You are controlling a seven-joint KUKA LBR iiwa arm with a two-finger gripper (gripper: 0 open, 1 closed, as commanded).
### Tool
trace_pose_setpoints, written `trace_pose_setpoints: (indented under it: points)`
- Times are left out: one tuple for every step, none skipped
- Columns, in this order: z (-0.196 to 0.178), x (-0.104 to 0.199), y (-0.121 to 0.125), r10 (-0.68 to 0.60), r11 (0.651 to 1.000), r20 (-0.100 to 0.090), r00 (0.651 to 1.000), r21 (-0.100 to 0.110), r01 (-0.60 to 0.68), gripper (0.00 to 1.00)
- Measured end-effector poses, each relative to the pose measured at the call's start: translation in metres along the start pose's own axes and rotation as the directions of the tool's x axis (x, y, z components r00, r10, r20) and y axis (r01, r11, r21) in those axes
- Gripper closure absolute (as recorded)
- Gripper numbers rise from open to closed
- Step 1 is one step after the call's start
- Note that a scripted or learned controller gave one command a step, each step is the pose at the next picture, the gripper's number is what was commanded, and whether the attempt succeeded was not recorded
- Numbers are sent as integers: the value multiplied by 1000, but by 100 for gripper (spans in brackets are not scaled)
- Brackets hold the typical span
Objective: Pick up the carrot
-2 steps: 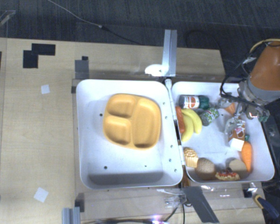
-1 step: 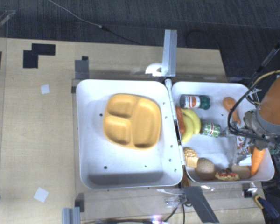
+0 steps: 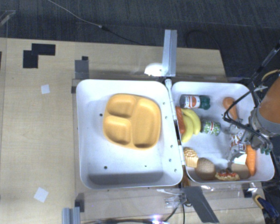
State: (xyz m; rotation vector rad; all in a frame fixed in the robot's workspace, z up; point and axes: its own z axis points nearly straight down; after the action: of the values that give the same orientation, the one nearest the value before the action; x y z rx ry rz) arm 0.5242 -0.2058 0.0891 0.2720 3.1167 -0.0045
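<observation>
The carrot is a short orange stick lying upright along the right wall of the right bin, near its front corner. My gripper hangs low over the bin, just left of the carrot's upper end and close beside it. Cables and the wrist hide the tool's tip. The grey arm with its orange band comes in from the right above it. Nothing is visibly held.
The right bin also holds a second orange piece at the back, a dark jar, a banana, a small green jar, a brown round item and a flat pastry. A yellow divided tray lies in the left bin.
</observation>
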Motion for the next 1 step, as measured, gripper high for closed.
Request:
trace_pose_setpoints:
  points:
    - [-13,-4,2,-7,1000,9,1000,0,7,100]
